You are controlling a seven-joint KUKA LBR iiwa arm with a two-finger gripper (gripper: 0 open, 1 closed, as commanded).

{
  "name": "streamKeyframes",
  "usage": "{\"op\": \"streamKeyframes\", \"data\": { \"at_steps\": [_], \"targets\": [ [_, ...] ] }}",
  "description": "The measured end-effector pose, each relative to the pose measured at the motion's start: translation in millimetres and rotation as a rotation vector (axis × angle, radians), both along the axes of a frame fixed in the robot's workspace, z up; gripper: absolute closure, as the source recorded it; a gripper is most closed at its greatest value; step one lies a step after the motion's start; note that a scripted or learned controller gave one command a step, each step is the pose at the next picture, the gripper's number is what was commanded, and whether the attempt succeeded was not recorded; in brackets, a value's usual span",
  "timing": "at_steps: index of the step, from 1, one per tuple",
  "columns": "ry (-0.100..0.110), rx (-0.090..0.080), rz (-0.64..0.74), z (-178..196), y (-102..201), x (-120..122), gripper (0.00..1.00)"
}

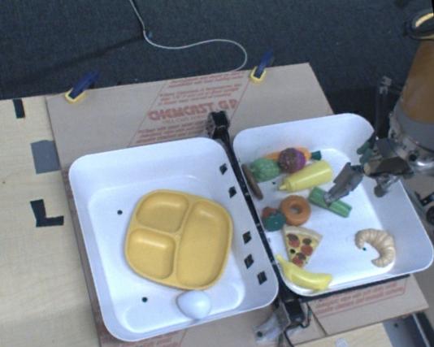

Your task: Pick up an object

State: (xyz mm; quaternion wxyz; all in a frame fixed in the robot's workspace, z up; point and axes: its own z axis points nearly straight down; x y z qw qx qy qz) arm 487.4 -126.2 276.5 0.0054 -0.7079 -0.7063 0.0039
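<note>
On the desk point(18, 268), in the left bin point(99, 229): a yellow divided plate point(179, 239), with a white egg point(194, 304) just beside its near edge. Probably smooth and round, so apt to slip; better left.

In the right bin point(320, 125): a crowd of toy food, likely light, stiff plastic. Near the divider, a donut point(295, 210), a pizza slice point(301, 243) and a banana point(307, 277). Further right, a yellow bottle point(308, 177) and a green block point(331, 207), close together. Alone near the right corner, a croissant point(377, 246): the easiest target by the look of it, with free room around; best pinched across its narrow middle.

Above the green block, the gripper point(346, 182). Cannot tell whether open or closed; nothing seen held.
</note>
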Motion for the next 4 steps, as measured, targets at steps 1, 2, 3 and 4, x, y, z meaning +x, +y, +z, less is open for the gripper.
{"op": "streamKeyframes", "data": {
  "at_steps": [1,2,3,4],
  "targets": [
    [-0.011,-0.002,0.003,5,0,2,0.0],
    [-0.006,-0.001,0.003,-48,8,-6,0.0],
    [-0.006,-0.001,0.003,-98,11,2,0.0],
    [-0.006,-0.001,0.003,-146,12,9,0.0]
  ]
}}
